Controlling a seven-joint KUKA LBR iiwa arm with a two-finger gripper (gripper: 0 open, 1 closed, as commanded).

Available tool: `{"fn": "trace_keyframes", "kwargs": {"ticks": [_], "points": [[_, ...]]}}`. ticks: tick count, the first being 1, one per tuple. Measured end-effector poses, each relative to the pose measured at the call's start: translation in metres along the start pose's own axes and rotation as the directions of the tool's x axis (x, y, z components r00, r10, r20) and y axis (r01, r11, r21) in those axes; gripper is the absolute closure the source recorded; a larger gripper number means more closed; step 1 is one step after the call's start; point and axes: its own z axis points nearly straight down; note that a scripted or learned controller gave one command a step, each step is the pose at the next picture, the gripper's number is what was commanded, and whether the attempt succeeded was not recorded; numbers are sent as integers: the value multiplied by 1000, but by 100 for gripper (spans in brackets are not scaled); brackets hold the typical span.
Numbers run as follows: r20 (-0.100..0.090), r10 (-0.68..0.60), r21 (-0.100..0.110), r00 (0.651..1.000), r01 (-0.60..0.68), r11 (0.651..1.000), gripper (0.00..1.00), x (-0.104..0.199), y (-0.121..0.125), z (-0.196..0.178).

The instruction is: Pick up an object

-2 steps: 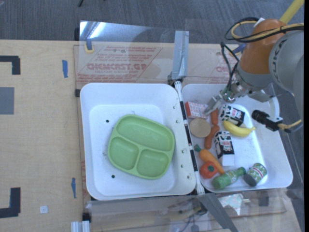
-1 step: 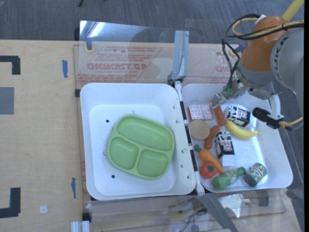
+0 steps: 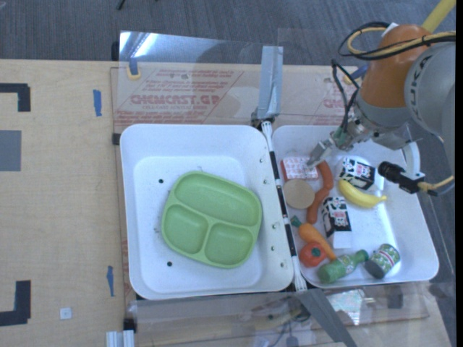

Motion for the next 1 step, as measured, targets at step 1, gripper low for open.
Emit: {"fn": "trace_keyframes", "kwargs": {"ticks": [1], "points": [[13, -80, -18, 997, 81, 997, 0, 10, -8, 10]]}}
